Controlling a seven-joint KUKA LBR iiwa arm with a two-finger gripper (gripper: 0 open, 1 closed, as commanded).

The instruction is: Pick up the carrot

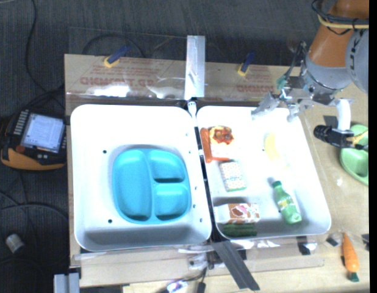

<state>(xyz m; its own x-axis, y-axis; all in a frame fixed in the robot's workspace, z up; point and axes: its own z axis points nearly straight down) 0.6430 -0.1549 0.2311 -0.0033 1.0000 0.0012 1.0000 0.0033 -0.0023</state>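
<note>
Though small, carrot point(350, 259) looks orange, green-tipped.

bench point(335, 224) bearing two bins point(85, 163) (white)

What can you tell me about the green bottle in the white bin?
The green bottle looks like shiny plastic, with a pale cap and a lighter band around its middle. It lies on its side on the floor of the right bin, near the right wall. Its cap points up and left in the view. It seems to touch nothing else.
</note>
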